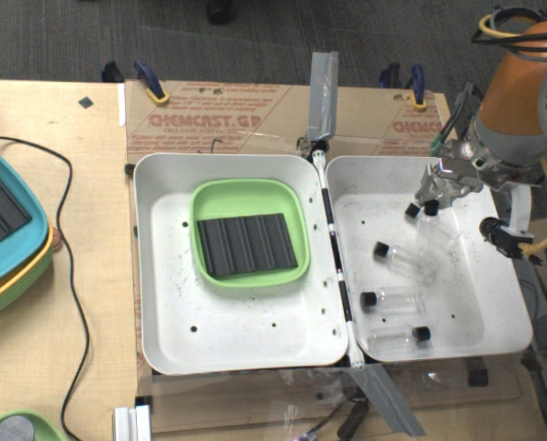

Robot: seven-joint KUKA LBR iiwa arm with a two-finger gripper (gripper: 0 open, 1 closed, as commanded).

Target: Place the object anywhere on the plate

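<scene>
A green square plate (203, 205) sits in the left bin (158, 274), and a dark ribbed slab (247, 244) lies flat on it. In the right bin (494, 324) lie several clear vials with black caps: one near the middle (397, 257), one below it (393, 299) and one by the front wall (400, 336). My gripper (421, 209) hangs low over the far part of the right bin, above and to the right of the nearest vial. I cannot make out anything held in it.
The grey arm with its orange band (517, 90) comes in over the right bin's far right corner. A ridge (333, 246) divides the two bins. On the bench at far left stands a stack of teal and green trays (11, 237), with a black cable (71, 274) beside it.
</scene>
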